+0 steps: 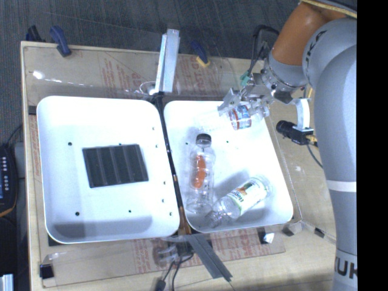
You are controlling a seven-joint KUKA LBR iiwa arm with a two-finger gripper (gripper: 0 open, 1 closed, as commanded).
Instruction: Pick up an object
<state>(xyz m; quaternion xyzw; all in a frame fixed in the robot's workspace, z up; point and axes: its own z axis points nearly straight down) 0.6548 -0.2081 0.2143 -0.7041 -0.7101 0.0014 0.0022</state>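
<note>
Seen from above, a pale bench [36,77] carries two shallow white bins side by side on a dark floor. The left bin [54,126] holds a dark ribbed pad [115,165]. The right bin [273,162] holds two clear plastic bottles: one with a dark cap [200,171] lying lengthwise, one with a green-yellow label [242,197] lying aslant near the front. The grey arm [333,102] reaches in from the right. Its gripper [244,107] hangs over the right bin's far corner, fingers closed around a small labelled bottle [242,117] lifted above the bin.
</note>
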